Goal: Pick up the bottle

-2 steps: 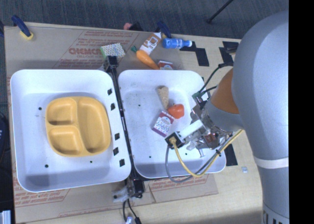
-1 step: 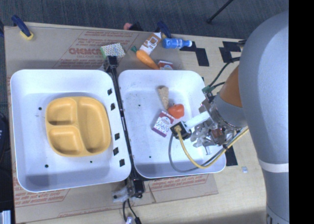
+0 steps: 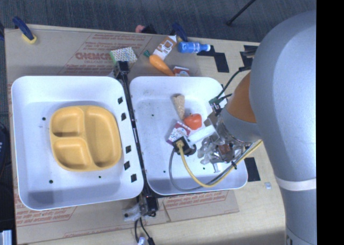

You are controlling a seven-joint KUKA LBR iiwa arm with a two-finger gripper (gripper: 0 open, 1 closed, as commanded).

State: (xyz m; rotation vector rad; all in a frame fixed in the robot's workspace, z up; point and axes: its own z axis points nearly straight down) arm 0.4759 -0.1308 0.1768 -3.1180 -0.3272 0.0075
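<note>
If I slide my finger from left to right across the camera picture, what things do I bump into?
Blue clamp → yellow divided plate → checkered packet → ice cream cone → end effector → grey arm.

The bench (image 3: pixel 80 58), covered in brown cardboard, bore two white bins (image 3: pixel 21 131) side by side, while a blue bottle (image 3: pixel 191 48), a carrot (image 3: pixel 160 65) and small packets (image 3: pixel 123 55) lay along its far edge.

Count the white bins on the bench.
2. The left bin holds a yellow tray; the right bin holds small items, with the pincer over its right side.
</note>
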